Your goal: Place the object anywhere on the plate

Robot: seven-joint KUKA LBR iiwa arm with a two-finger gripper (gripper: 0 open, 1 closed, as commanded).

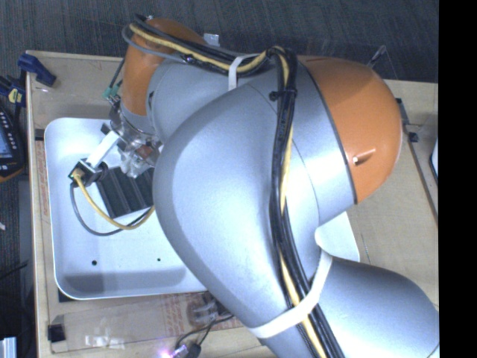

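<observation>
Dark floor behind, wooden bench (45, 80) with white bin (112, 274) at left. Arm (246, 200) covers most of scene, reaches over bin from right. You see gripper (119, 189) low in bin, dark, near left wall; if it grasps anything or is released, cannot tell. Plate and object hidden to you, likely under arm, so direction from gripper to plate unknown. Check before next move.

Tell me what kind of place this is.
Most likely a robotics lab or test cell, not a home. A big grey and orange arm with cables strapped along it reaches over a shallow white bin set on a wooden bench, with clamps and gear at the bench's left edge.
</observation>
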